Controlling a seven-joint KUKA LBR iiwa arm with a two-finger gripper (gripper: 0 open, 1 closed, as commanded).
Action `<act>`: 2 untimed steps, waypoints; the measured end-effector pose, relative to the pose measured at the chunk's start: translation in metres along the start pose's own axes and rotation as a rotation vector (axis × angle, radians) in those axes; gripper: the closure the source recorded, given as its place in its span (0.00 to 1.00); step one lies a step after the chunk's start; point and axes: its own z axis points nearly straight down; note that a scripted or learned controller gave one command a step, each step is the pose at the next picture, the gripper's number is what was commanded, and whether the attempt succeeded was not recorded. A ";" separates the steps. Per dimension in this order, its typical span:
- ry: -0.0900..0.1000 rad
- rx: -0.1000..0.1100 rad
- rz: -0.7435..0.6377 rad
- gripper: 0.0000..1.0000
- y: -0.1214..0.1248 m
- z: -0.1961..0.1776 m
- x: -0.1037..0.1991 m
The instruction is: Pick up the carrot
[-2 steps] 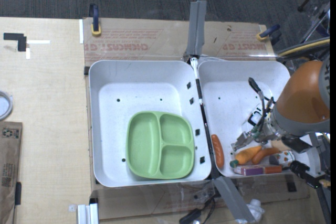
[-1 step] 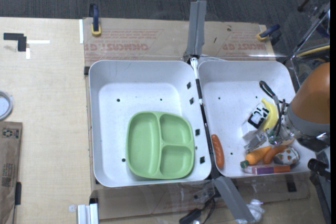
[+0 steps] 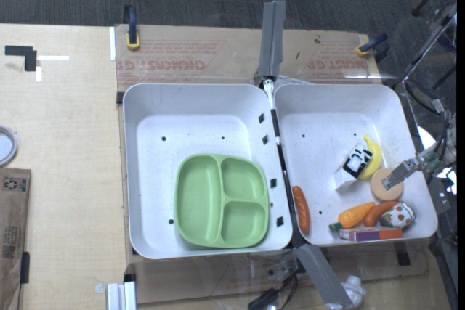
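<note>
Tapered orange carrot [image 3: 357, 215] lies in glossy white right bin [image 3: 320, 120], just beside gripper [image 3: 398, 175]; grip state unclear. Plywood bench [image 3: 65, 127].

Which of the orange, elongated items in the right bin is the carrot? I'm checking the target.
The carrot is the orange one with a green stem end, near the bin's front edge. The sausage is redder, stemless, and lies by the divider.
</note>
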 end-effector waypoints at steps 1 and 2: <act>0.001 0.000 0.041 0.00 0.012 0.115 0.033; 0.001 0.000 -0.121 0.00 0.032 0.086 0.037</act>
